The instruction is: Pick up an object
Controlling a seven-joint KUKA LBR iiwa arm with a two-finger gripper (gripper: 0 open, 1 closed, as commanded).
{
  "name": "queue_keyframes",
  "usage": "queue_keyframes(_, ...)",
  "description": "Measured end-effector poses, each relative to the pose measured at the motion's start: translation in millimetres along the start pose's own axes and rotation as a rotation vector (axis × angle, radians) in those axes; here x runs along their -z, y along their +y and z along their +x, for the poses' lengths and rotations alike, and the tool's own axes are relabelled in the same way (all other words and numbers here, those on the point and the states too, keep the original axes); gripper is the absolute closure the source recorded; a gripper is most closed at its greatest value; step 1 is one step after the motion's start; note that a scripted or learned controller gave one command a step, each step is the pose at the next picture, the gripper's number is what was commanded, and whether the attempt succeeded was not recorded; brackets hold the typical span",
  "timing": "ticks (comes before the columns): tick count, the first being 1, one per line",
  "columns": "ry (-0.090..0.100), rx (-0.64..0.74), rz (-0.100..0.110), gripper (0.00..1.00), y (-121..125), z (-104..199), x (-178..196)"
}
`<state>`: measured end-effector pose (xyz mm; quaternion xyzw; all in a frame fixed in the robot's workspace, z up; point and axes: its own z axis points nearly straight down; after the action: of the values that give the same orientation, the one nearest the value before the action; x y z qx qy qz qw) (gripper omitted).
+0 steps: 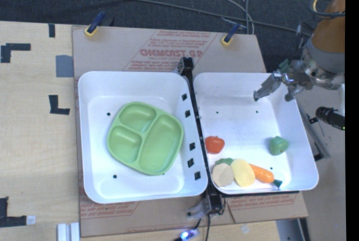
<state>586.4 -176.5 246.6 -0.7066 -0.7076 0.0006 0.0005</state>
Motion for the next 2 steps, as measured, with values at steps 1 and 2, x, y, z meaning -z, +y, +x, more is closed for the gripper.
queue_keyframes(1,0.000,-0.001,0.005,0.00,-3.5,-3.0,-63.6)
queue_keyframes(2,0.000,-0.001,0.005,0.00,-6.7,-8.7,-109.8)
